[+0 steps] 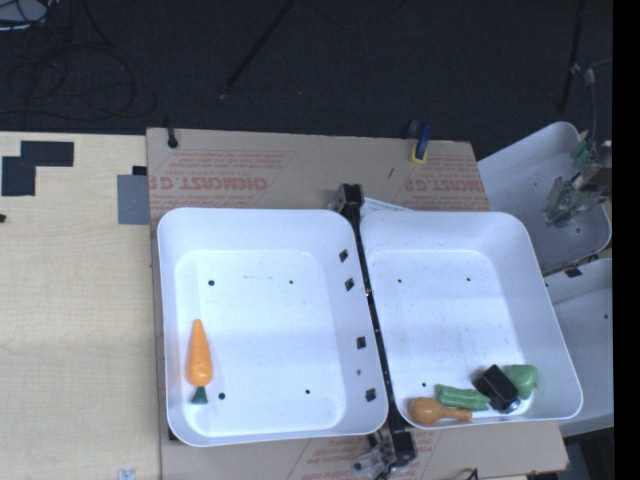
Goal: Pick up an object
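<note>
An orange toy carrot (199,353) with a small green tip lies in the left bin (250,230), near its front left corner. In the front right corner of the right bin (450,230) several items huddle together: a tan pear-shaped piece (437,411), a green pod (462,397), a black block (497,386) and a rounded green piece (523,376). The gripper (574,194) hangs at the right edge of the camera view, beyond the right bin's far right corner and well away from every object. It is small and blurred.
Both bins rest on a cardboard sheet (300,173) with a blue and yellow clamp (420,141) at its far edge. A black strip with clips (362,298) runs between the bins. A pale wooden bench top (70,298) extends to the left.
</note>
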`<state>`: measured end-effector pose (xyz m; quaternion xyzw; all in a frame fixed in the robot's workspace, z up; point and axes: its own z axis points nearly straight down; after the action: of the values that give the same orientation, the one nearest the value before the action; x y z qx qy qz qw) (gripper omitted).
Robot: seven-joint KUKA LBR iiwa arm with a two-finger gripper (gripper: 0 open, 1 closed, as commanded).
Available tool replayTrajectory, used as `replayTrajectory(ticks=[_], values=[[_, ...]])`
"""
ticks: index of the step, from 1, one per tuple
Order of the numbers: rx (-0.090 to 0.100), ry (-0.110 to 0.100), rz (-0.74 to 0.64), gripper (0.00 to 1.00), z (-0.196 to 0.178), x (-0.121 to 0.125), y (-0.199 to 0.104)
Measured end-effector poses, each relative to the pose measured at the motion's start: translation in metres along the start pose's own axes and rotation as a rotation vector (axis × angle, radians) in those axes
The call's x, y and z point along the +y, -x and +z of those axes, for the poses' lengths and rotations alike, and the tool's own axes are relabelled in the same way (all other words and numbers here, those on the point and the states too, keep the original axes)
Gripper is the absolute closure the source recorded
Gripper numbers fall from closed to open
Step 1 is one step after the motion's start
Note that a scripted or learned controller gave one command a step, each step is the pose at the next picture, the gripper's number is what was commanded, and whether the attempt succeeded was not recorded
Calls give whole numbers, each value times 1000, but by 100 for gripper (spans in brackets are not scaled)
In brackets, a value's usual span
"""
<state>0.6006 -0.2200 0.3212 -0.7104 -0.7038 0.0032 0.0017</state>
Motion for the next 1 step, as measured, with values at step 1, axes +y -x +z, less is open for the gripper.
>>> replayTrajectory(ticks=[1], values=[[0,12,-5,100,-90,-61,-4]])
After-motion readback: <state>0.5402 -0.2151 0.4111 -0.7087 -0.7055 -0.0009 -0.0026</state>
